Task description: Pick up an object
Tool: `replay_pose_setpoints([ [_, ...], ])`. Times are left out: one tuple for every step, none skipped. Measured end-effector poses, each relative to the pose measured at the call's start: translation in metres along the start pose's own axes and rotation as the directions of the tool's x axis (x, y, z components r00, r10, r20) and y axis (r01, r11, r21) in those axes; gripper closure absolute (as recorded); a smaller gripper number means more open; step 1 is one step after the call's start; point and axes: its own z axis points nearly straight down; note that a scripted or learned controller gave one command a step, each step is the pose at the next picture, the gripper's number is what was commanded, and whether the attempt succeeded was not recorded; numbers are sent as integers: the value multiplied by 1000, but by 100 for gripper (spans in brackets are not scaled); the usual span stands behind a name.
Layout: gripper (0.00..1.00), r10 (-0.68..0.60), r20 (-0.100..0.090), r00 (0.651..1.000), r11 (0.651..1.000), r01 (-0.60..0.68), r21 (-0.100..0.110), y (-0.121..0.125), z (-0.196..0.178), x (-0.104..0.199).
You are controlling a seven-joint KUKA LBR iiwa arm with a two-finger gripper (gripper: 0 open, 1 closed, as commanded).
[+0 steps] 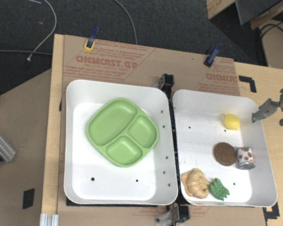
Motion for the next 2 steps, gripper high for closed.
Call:
replay_pose_setpoints([
  [0,-1,1,1000,1000,1,-2,1,-1,0],
  [0,-1,0,1000,1000,1,-2,-7,49,6],
])
